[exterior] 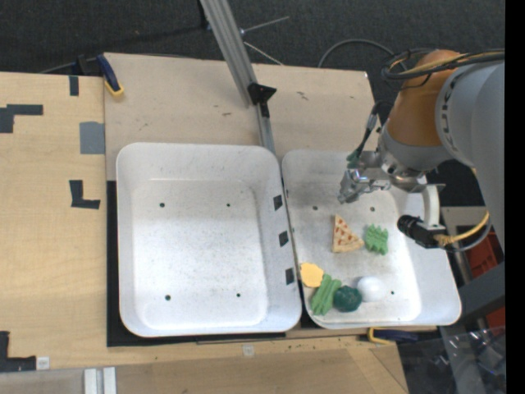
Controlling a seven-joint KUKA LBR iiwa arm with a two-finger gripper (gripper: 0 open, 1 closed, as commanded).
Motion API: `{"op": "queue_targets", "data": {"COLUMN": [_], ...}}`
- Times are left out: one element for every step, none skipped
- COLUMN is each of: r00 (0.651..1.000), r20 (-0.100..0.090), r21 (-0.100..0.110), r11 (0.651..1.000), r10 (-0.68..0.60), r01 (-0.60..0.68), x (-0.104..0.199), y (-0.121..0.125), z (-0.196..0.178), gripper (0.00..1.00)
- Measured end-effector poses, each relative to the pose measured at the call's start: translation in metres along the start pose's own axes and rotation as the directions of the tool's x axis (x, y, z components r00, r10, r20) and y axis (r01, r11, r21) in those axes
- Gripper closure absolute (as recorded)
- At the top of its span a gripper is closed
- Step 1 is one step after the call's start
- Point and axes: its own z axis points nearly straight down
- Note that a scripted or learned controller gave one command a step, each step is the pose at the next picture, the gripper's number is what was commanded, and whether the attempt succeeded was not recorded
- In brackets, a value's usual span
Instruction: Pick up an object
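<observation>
The gripper (pixel 354 189) hangs over the right bin (pixel 308 175), just above the pizza-slice toy (pixel 345 234); I cannot tell its opening or any hold. Right of the slice lies a green leafy toy (pixel 376 238).

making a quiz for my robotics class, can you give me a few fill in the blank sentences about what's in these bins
1. All the small objects lie in the ____ bin.
2. The pizza slice toy sits directly ____ the gripper in the camera view.
3. The white ball lies beside a dark ____ object.
4. The arm's band is ____.

Missing words: right; below; green; orange
</observation>
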Motion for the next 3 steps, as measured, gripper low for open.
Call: {"op": "queue_targets", "data": {"r00": [1.000,1.000,1.000], "r20": [0.001,0.001,-0.001], "r21": [-0.001,-0.003,0.005], "r11": [1.000,1.000,1.000], "r10": [0.002,0.000,-0.004], "r01": [-0.002,0.000,0.004], "x": [-0.007,-0.006,0.045], "y": [0.000,0.001,-0.002], "z": [-0.045,-0.099,-0.084], "gripper": [1.00,1.00,1.00]}}
